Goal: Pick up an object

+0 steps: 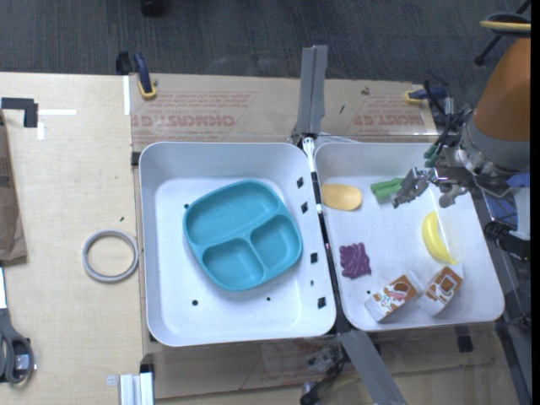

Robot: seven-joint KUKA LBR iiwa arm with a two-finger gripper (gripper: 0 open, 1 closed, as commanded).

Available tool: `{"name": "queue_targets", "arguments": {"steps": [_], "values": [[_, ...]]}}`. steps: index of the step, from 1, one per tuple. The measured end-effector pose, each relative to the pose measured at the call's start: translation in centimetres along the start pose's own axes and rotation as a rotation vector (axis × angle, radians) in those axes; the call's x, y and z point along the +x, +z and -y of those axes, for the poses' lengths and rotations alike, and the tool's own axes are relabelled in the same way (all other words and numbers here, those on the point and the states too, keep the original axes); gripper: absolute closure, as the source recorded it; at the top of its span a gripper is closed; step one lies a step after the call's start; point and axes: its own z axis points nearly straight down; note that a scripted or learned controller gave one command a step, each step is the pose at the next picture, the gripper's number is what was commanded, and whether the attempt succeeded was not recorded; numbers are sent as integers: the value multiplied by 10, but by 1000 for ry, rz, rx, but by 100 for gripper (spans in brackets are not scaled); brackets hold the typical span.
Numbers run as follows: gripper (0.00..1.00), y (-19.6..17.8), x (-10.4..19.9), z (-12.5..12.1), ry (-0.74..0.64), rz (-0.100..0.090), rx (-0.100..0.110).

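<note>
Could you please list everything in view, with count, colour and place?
bins: 2, white, side by side on the bench
tray: 1, blue, three compartments, in the left bin
bun: 1, yellow-tan, right bin, far left corner
green item: 1, green, right bin, far side, beside the hand
banana: 1, yellow, right bin, right side
purple item: 1, purple, right bin, left side
cartons: 2, white and orange, right bin, near edge
tape ring: 1, grey, on the bench left of the bins
clamps: 2, yellow and blue, far edge of the bench
arm: 1, grey and orange, at the right
hand: 1, dark, over the right bin
</note>
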Motion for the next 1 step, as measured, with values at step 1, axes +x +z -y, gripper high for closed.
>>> {"name": "queue_targets", "arguments": {"steps": [1], "values": [[0, 35, -77, 46, -194, 0, -2]]}}
